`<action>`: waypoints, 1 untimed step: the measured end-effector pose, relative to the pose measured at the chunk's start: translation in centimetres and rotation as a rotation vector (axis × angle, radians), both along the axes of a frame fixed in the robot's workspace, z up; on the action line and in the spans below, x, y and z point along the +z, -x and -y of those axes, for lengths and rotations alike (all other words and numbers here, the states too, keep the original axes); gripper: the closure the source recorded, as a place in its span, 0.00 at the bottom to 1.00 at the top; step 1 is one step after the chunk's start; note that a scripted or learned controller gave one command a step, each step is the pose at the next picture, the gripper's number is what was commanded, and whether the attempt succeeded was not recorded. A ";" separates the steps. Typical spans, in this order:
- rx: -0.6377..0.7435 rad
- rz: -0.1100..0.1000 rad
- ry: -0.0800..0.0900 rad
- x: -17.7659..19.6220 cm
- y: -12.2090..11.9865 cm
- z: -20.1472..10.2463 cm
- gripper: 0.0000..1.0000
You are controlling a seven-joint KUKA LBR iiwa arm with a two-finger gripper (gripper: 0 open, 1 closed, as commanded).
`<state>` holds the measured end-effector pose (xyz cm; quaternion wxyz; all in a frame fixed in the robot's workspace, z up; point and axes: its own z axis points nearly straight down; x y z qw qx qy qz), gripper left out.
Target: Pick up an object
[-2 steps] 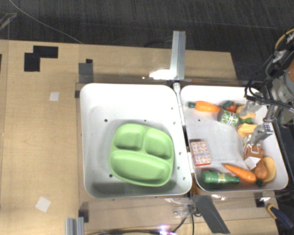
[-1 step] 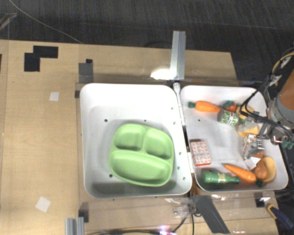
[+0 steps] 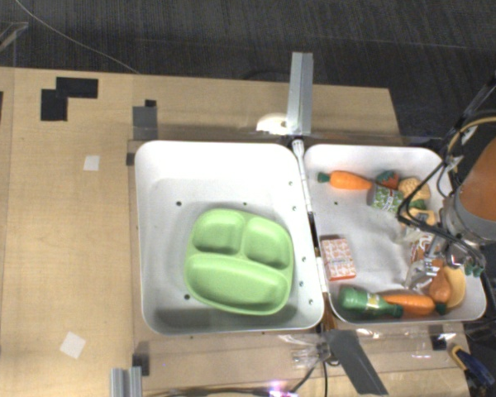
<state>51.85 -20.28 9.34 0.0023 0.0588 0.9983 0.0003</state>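
On the bench [image 3: 58, 263] the left bin [image 3: 157, 188] holds a green divided plate [image 3: 240, 260] toward its 5 o'clock corner. In the right bin [image 3: 355, 222], a small patterned box [image 3: 338, 257] lies at 8 o'clock, a carrot [image 3: 350, 180] at 11, a green bottle [image 3: 368, 304] and a second carrot [image 3: 409, 303] along 6. The tool [image 3: 426, 263] hangs low at 4 o'clock, just above that carrot; its opening I cannot tell.

Two bins [image 3: 149, 222], two carrots [image 3: 350, 181], one plate [image 3: 240, 260]
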 end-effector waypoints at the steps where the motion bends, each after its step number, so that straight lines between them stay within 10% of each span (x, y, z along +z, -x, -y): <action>1: -0.026 0.019 0.007 -0.3 2.3 -0.8 0.00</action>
